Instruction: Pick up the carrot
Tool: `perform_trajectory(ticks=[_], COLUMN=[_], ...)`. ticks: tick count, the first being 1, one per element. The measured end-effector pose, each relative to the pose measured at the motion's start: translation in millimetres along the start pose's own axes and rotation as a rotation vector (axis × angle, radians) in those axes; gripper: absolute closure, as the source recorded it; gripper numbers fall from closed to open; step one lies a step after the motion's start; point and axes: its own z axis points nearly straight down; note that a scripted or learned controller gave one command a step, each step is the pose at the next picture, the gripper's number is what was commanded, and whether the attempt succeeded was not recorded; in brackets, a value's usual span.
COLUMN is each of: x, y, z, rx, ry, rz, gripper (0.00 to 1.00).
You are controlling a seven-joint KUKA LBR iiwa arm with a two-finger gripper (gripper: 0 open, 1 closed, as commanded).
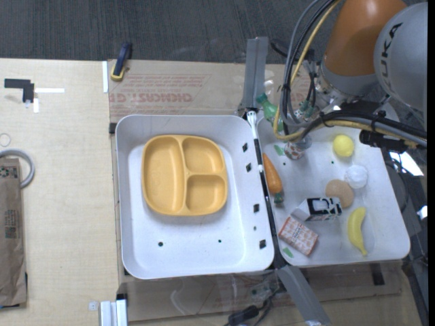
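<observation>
Using the carrot (272,175) as my mark: nearest the camera, a red-and-white packet (298,236) lies just below it. The carrot rests by the left wall of the right bin (391,182). The yellow divided plate (183,175) sits to its left. My claw (293,147) hovers just above it; I cannot tell its state.

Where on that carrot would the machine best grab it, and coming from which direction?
Probably across the orange middle of the carrot, coming straight down. It lies flat and lengthwise along the left wall of the right bin, green end toward the camera, so fingers closing across its narrow width fit best. The wall leaves little room on that side, so the tool may need to nudge in carefully.
</observation>
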Motion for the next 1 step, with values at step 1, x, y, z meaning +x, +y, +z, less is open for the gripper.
perform_trajectory(ticks=[1], x=[36.1], y=[37.2], z=[-26.2], rx=[0.000], ry=[0.000], rz=[-0.141], gripper=[1.00])
